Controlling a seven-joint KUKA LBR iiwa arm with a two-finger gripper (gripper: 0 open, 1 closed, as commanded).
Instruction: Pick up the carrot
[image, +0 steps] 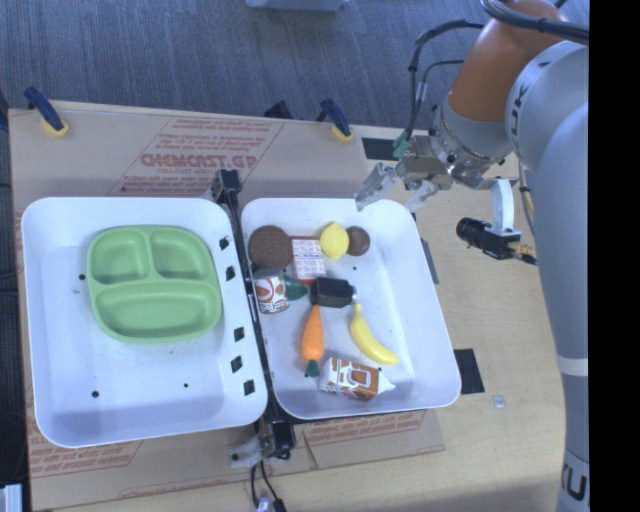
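Carrot (313, 335) lies in the right bin (432, 330), nearer its front edge, between the banana (371, 338) and a small can (270, 291); my tool (393, 190) hangs spread and empty over the bin's back-right corner, so I judge descent comes next.

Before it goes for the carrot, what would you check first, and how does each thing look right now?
1. Carrot in plain sight in the right bin: ok.
2. Gripper above the carrot: not ok, it hangs over the bin's far rim.
3. Fingers spread: ok, apart with nothing between them.
4. Room around the carrot: not ok, the black block touches its tip and the banana lies close beside.
5. Carrot lying flat: ok.
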